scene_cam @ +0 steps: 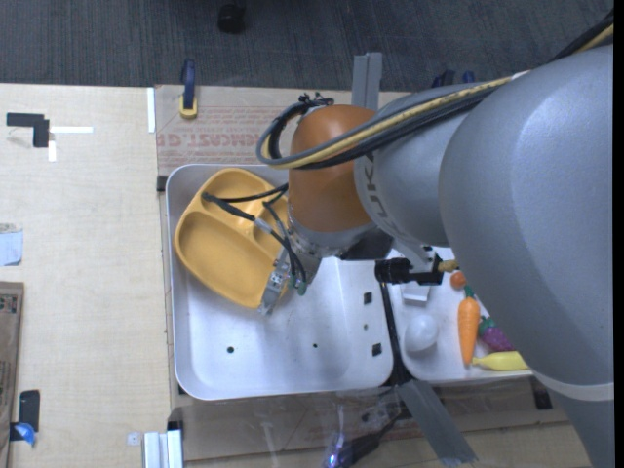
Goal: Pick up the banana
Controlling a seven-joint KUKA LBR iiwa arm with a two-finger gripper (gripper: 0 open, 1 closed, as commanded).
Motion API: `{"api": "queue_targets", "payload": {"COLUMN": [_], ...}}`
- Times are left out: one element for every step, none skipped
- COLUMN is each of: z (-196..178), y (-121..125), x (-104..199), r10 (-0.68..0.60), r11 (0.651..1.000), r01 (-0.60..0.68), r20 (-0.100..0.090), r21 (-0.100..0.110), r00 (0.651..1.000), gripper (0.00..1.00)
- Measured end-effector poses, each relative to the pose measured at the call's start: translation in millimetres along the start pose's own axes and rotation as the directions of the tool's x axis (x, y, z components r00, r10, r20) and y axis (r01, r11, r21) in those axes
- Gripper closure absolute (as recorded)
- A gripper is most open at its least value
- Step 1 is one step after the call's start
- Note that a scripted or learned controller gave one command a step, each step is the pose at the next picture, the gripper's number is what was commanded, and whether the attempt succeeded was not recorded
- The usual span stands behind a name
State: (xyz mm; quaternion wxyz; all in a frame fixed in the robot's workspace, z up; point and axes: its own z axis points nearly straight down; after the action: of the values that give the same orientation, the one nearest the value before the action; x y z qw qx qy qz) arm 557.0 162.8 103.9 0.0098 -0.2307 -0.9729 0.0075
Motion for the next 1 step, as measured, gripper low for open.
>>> {"api": "queue_targets", "payload": {"z": [-0.1], "y": [0.8], "x": [-0.6], "r10": [0.000], "r11": [1.000], "r01": [0.000], "r20": [0.003], "r21": [-0.003], "r00": [1.000], "gripper": [0.00]}}
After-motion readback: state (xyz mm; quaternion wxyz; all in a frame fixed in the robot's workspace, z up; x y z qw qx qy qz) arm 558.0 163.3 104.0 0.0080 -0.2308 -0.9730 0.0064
